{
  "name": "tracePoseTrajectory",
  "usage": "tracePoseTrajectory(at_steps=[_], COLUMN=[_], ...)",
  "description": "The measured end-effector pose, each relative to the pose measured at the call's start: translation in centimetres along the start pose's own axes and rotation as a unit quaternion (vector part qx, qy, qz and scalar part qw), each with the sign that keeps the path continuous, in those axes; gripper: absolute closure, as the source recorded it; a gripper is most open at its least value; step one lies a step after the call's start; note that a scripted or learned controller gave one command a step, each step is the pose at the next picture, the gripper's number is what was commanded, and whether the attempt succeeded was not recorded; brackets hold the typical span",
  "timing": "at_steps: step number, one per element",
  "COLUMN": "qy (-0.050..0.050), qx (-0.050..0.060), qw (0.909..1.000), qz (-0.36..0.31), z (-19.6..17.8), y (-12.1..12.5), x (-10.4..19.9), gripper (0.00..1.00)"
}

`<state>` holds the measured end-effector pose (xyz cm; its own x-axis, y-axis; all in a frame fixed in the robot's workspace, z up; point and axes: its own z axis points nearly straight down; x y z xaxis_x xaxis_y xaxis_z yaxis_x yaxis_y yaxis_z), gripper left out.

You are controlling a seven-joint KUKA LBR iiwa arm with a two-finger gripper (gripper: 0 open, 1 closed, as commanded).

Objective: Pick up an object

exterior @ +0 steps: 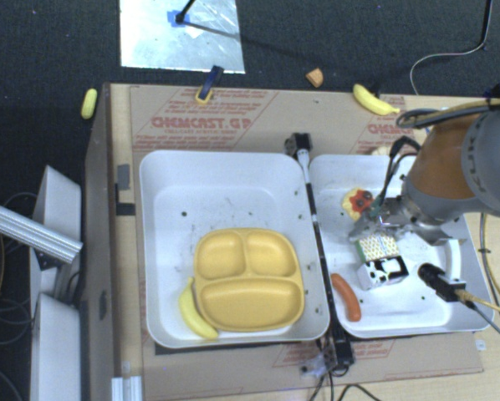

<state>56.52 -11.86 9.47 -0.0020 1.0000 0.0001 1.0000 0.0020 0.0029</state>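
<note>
My gripper [375, 239] hangs low over the middle of the right bin [417, 316], at the end of the grey and orange arm coming in from the right. Just below it is a small block [380, 259] with a green-dotted top and a black-and-white side; I cannot tell whether it is being held. A red and yellow toy [357, 201] lies just up and left of the gripper. An orange-red sausage [346, 296] lies at the bin's front left.
The left bin [162, 224] holds a yellow divided plate [248, 278] with a banana [196, 314] against its front left edge. Outside the bins lie another banana [374, 99], an orange piece [315, 77] and a yellow piece [89, 103].
</note>
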Motion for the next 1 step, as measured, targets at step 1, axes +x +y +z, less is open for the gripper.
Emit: tracePoseTrajectory(at_steps=[1], qy=[0.0], qx=[-0.001], qw=[1.0], qz=[-0.001], z=[-9.07], y=[-1.62], x=[6.54], gripper=[1.0])
